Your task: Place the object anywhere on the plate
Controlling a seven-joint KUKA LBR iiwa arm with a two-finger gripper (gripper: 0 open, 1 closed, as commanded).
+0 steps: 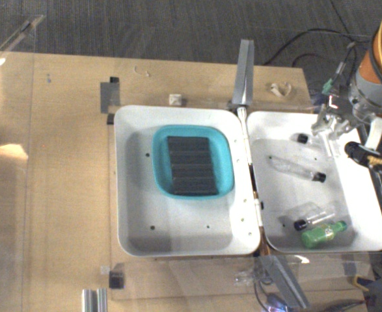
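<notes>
A teal plate [224, 156] with a dark ridged insert lies in the left bin [133, 226], toward its back. In the right bin [360, 242] lie a clear tube with a black cap [298, 168], a second clear capped tube [313, 216], a green bottle [323, 234] and a small black-capped piece [301, 137]. My gripper [329, 134] hangs over the right bin's back right corner, above and to the right of the small capped piece. Its pale fingers stand apart, open, with nothing between them.
A grey upright post [245, 73] stands behind the seam between the bins. Cables and the arm's wrist [379, 77] crowd the right edge. The wooden bench [47, 174] spreads out to the left of the bins.
</notes>
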